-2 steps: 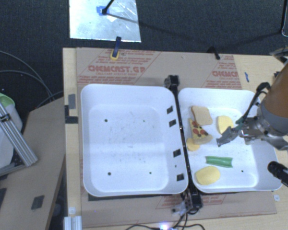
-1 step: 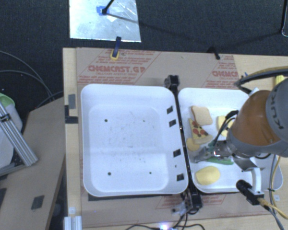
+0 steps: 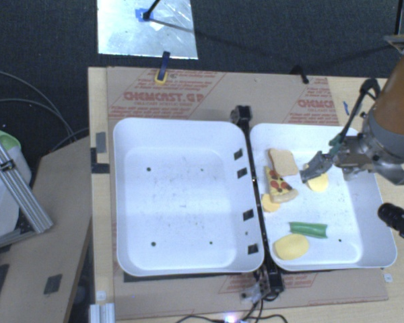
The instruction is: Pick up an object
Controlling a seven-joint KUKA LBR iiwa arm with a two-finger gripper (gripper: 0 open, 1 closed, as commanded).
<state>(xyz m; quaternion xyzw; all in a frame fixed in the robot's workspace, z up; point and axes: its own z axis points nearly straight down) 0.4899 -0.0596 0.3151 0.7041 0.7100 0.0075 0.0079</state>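
A counter (image 3: 209, 86) covered in printed cardboard carries two shallow white bins side by side. The left bin (image 3: 182, 200) fills the counter's left half. A black hinge strip (image 3: 250, 194) runs between the two bins.

In the right bin (image 3: 363, 241), close to its left wall, lies a toast slice (image 3: 283, 161). Just below it, touching, is a pizza slice (image 3: 281, 186) with red dots, and a small yellow piece (image 3: 271, 205) sits at the pizza's lower edge. Nearer the bin's front edge lies a green bean (image 3: 308, 229), and just below that, apart from it, a yellow lemon (image 3: 291, 247).

Toward the bin's middle a pale yellow chip (image 3: 318, 183) lies on the floor. The jaws (image 3: 315, 168) hang right over it, their grey tips at its upper edge; whether they are released or clenched cannot be told. The grey arm (image 3: 390, 147), with its orange band (image 3: 398, 103), comes in from the counter's right edge.
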